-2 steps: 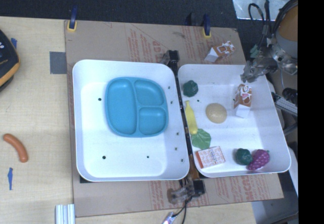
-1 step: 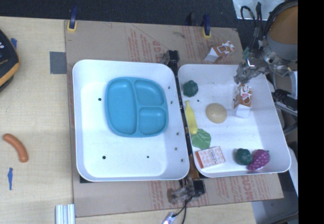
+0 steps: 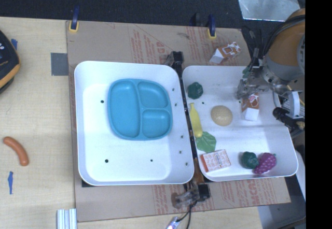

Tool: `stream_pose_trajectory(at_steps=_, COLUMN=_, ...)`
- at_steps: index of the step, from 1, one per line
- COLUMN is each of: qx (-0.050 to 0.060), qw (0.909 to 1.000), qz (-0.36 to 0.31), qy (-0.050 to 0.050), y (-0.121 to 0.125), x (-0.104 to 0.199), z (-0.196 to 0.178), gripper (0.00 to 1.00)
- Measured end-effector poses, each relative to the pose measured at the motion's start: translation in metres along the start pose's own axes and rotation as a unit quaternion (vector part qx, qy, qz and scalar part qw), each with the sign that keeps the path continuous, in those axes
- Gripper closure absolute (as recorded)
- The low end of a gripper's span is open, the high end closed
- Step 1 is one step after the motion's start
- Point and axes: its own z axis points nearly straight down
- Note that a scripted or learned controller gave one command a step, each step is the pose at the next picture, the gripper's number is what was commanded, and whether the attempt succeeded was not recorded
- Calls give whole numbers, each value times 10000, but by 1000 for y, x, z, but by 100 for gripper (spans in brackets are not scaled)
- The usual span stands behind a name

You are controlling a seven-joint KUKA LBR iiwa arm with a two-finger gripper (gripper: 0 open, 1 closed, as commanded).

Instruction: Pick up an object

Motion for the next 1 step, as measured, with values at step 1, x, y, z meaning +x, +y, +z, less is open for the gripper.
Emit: stream_pose_trajectory(at_steps=1, qx=16, qw=10000, qz=11, qy=-3, y=-14, x=-21, z=-89, gripper=100)
